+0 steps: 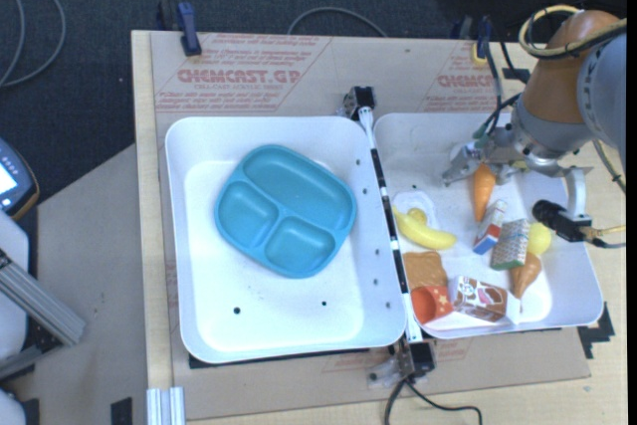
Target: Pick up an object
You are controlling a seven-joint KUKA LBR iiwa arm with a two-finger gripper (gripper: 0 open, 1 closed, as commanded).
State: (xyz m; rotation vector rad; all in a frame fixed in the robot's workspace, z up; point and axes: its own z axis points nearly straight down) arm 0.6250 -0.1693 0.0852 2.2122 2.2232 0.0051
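My gripper (480,164) hangs over the upper middle of the right bin (418,139), its grey fingers spread apart and open. An orange carrot (483,194) lies just under it, its top end between the fingers; nothing is lifted. Lower in that bin lie a yellow banana (423,230), a brown toast slice (426,267), a red piece (430,303), a printed packet (480,298), a small red, white and blue box (488,238), a grey-green block (512,245), a second carrot (526,275) and a yellow piece (540,236).
A blue sectioned plate (287,211) lies in the left bin (199,314). A ridge (383,214) divides the two bins. The grey arm with its orange band (557,65) comes in over the bench's top right corner. Blue clamps (186,23) hold the board's far edge.
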